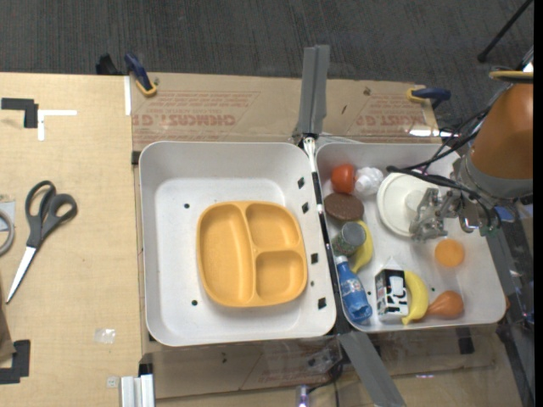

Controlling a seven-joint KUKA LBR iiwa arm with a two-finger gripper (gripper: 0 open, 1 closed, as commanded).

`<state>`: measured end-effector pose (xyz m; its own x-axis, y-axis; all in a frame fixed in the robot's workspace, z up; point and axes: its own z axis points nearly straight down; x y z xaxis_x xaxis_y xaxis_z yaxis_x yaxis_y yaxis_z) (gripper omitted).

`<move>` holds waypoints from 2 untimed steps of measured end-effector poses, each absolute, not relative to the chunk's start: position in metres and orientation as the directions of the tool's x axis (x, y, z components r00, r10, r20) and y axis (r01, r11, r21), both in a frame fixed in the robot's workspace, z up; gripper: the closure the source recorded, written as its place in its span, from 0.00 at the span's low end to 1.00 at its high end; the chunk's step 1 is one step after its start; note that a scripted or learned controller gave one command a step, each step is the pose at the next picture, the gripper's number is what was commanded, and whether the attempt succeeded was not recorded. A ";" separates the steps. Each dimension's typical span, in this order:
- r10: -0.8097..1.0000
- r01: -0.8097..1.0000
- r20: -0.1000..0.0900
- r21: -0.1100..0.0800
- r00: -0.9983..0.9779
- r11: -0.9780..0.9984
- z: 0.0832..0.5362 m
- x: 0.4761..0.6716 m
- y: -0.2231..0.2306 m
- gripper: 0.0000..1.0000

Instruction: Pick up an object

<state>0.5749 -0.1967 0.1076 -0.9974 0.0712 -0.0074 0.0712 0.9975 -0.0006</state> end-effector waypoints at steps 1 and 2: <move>0.180 0.180 -0.009 0.000 -0.984 0.984 0.283 0.606 -0.222 1.00; 0.163 0.163 -0.004 -0.001 -0.987 0.987 0.094 0.603 -0.222 1.00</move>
